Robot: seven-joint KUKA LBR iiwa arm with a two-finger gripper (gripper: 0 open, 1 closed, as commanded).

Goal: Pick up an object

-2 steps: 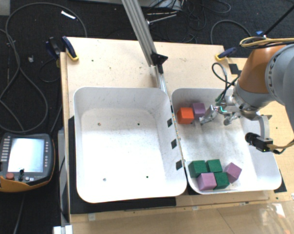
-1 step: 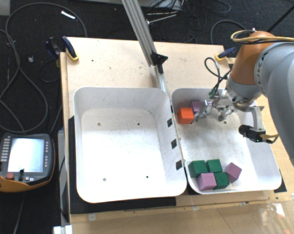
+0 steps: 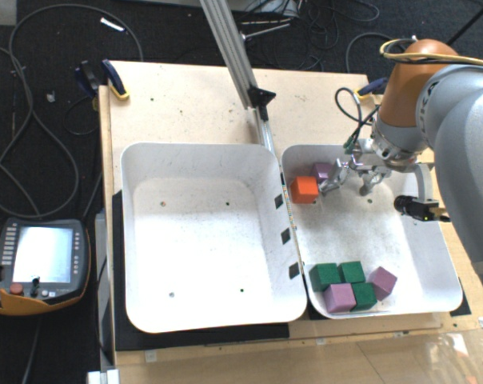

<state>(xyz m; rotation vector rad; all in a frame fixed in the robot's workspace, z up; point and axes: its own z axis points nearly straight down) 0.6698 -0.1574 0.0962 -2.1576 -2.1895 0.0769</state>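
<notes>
Nearest the camera, in the right bin (image 3: 433,294), sat three green cubes (image 3: 343,282) and two purple cubes (image 3: 360,290), touching in one cluster. Farther back lay one orange cube (image 3: 305,188) touching another purple block (image 3: 322,171). Reaching from the right, the gripper (image 3: 353,176) hung beside them, fingers spread, holding nothing.

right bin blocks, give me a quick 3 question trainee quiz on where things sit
1. True or false: the orange block lies in the right bin.
2. How many green blocks sit in the cluster at the right bin's near edge?
3. Which block is nearest the gripper? A: the small purple block at the far end; B: a purple block in the near cluster.

Key: 1 true; 2 three; 3 A.
</notes>
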